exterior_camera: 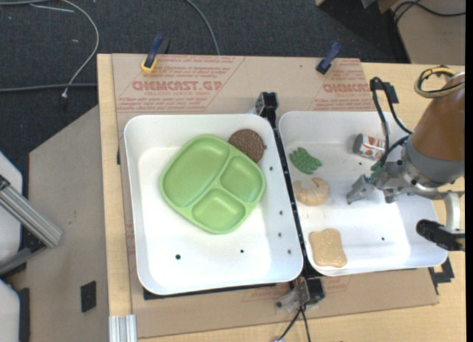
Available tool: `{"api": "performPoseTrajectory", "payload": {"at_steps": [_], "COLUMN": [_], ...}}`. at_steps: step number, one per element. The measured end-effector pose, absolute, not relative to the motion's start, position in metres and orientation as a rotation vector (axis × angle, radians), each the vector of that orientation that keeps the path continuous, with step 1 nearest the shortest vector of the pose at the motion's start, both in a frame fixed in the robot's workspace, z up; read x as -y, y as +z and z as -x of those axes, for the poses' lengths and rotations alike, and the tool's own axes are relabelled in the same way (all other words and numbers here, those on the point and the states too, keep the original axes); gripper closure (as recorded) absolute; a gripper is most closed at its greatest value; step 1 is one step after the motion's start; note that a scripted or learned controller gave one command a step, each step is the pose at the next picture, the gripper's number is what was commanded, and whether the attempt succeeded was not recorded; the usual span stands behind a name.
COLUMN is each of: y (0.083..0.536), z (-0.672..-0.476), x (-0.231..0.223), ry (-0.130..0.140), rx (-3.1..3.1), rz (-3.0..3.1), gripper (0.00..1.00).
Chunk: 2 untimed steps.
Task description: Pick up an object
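Note:
In the right bin [414, 259] lie a green leafy piece [304, 160], a pale beige lump [311, 191], a tan toast-like slab [327, 247] at the front rim, and a small grey and red can [367, 144] on its side at the back. My gripper [372, 193] hangs over the bin's middle, right of the beige lump and in front of the can. It is open, its fingers spread with nothing between them.
The left bin [148, 259] holds a green divided plate [213, 183] with a brown round patty [246, 142] at its back right corner. A black clamp strip [284, 185] runs between the bins. Cables [384, 108] hang behind the arm.

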State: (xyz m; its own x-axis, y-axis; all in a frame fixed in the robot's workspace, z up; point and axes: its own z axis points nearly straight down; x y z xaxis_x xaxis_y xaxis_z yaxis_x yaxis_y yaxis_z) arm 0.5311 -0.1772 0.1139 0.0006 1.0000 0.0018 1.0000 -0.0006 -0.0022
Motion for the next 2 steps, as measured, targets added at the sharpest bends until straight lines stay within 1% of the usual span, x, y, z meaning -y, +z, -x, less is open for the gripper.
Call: {"api": "performPoseTrajectory", "payload": {"at_steps": [1, 2], "y": [0.083, 0.096], "z": [-0.531, -0.532], "x": [0.176, 0.177], "ry": [0.003, -0.002], "rx": [2.217, 2.22], "rz": [2.217, 2.22], "gripper": [0.0, 1.0]}}
